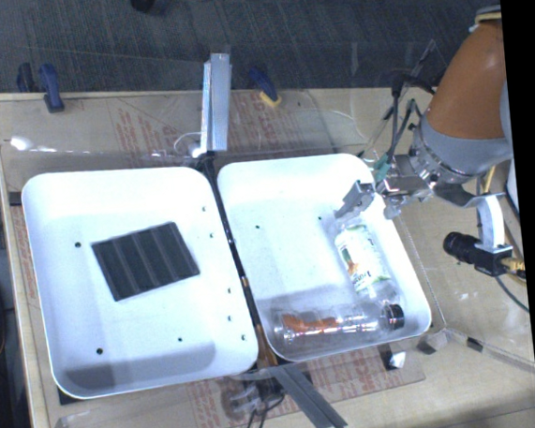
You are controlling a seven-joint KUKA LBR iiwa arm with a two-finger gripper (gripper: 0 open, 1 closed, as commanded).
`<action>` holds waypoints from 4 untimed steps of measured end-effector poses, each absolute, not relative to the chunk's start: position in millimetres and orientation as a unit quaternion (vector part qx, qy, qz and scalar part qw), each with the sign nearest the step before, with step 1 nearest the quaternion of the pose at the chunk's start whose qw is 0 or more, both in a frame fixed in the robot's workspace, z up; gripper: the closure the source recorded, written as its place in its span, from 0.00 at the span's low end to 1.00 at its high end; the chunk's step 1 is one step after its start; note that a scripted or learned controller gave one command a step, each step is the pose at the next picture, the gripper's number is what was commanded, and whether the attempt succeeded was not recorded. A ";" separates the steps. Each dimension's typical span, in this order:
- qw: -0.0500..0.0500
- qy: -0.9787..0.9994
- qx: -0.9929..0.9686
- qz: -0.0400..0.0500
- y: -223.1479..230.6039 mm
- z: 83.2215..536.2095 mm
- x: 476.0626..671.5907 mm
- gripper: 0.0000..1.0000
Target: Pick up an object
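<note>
Bottles are the pickable stuff here, and both sit in the right bin point(247, 191), so going left to right: the left bin point(50, 201) in the left half of the frame holds just a dark ribbed mat point(146, 260) lying flat. In the right bin, a clear bottle with orange inside point(339, 322) lies along the bottom edge, long axis roughly left-right, dark cap toward the right. Just above that end is a white labelled bottle point(361, 259), long axis running nearly up-down with a slight tilt. The gripper point(360, 197) hangs at the upper right of that bin, right by the top end of the white bottle, so that one's my guess for the target: it lies directly below the gripper in the frame. Can't tell whether the gripper is open or closed, and nothing visibly sits in it.
</note>
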State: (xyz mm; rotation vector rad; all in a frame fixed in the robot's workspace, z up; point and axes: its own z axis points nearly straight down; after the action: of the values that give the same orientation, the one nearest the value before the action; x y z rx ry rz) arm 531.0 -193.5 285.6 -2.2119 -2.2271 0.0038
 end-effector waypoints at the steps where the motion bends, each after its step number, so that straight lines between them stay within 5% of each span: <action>1: 0.002 -0.751 -0.660 0.001 -209.9 211.7 553.2 0.00; 4: -0.001 -0.806 -0.592 0.000 -210.5 170.0 564.0 0.00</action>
State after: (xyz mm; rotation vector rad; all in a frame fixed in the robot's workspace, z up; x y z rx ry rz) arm 564.0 -210.5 170.0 -1.8614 -2.5323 0.0001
